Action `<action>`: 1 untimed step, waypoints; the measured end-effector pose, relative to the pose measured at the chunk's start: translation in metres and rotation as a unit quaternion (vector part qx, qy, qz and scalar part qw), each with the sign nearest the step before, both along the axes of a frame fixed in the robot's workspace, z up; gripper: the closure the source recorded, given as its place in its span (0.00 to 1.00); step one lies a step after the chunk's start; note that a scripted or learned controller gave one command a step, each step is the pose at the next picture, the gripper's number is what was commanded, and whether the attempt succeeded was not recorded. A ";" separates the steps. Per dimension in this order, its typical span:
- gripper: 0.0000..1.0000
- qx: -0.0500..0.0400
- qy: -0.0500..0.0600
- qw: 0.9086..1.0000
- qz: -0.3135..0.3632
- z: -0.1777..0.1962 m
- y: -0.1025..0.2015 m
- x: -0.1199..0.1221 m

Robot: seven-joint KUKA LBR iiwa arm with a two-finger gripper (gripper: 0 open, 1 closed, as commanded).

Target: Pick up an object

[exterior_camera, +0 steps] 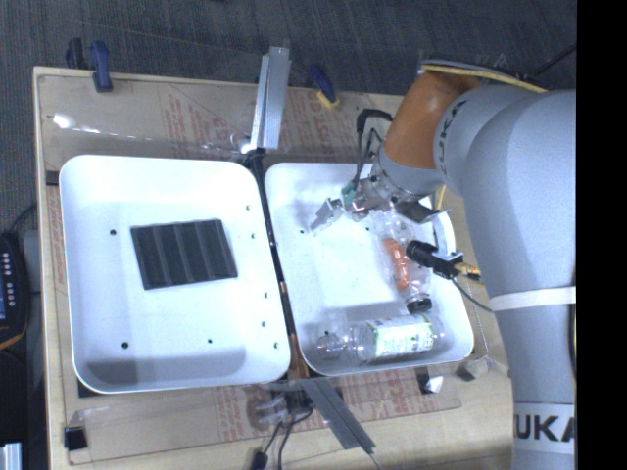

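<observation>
My gripper [326, 214] hangs over the upper middle of the right bin [294, 262], pointing left and down. Its fingers stand apart with nothing between them, so it is open. Just to its right, a clear packet with an orange item [399, 260] lies along the bin's right side, partly under the wrist. A small black cap-like piece [419, 304] sits below that packet. A clear plastic bottle with a pale label [384, 340] lies on its side along the bin's near wall. In the left bin [88, 331] a dark ribbed rectangular block [184, 253] lies flat.
The grey arm with its orange band [416, 116] reaches in from the right and covers the right bin's far right corner. A black cable [436, 255] runs beside the wrist. A metal bar [268, 98] stands behind the bins, and blue clamps [99, 65] grip the bench's far edge.
</observation>
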State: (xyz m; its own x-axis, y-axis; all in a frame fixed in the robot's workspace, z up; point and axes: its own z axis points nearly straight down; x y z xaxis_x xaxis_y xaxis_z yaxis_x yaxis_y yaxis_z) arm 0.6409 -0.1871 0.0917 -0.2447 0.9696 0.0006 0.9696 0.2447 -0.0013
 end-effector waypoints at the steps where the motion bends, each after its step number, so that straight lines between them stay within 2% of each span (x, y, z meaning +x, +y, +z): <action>1: 0.00 0.000 0.002 1.000 0.002 0.000 0.064 0.000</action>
